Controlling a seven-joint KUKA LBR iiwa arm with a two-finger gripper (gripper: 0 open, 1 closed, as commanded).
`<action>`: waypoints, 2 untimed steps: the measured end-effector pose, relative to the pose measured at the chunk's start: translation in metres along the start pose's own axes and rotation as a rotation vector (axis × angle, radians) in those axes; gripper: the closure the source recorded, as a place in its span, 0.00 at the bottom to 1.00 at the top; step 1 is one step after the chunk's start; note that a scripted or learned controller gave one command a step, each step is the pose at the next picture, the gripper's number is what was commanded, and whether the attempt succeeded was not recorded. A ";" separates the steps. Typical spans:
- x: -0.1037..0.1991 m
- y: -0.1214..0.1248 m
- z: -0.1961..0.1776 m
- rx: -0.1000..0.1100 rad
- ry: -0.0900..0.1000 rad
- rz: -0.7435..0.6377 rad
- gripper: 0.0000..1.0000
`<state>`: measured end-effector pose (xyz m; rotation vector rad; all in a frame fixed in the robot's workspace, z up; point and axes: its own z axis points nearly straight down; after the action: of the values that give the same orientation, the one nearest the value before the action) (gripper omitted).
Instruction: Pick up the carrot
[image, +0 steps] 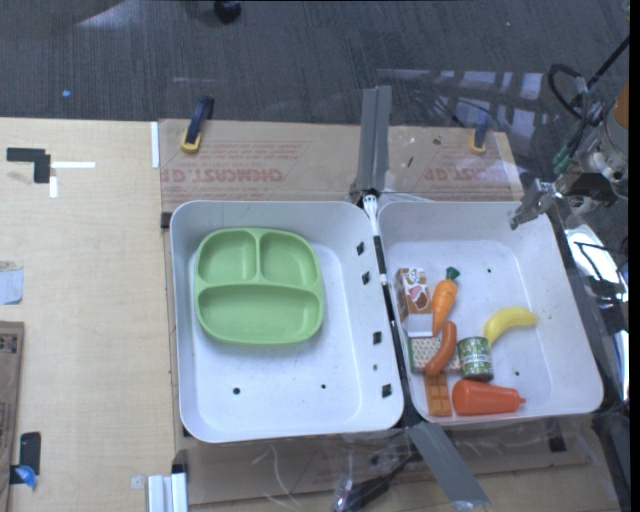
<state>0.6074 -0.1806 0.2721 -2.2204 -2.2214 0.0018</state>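
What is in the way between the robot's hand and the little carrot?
Nothing visible lies between them. The hand sits at the right bin's far right corner, and the carrot lies across bare bin floor from it. Its neighbours crowd the other side: a snack packet beside it and a sausage touching its tip.

One fixed camera looks down at a slant from above the bench (80, 300), at middling distance. It takes in both bins: left bin (190, 400), right bin (560, 330).

carrot (445, 292) in rt bin (560, 300) (beside banana (510, 323))
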 end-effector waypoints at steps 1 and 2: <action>0.000 0.000 0.000 0.000 0.000 0.000 0.00; 0.019 -0.041 0.129 0.002 0.000 -0.001 0.00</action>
<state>0.5660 -0.1617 0.1434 -2.2186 -2.2213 0.0036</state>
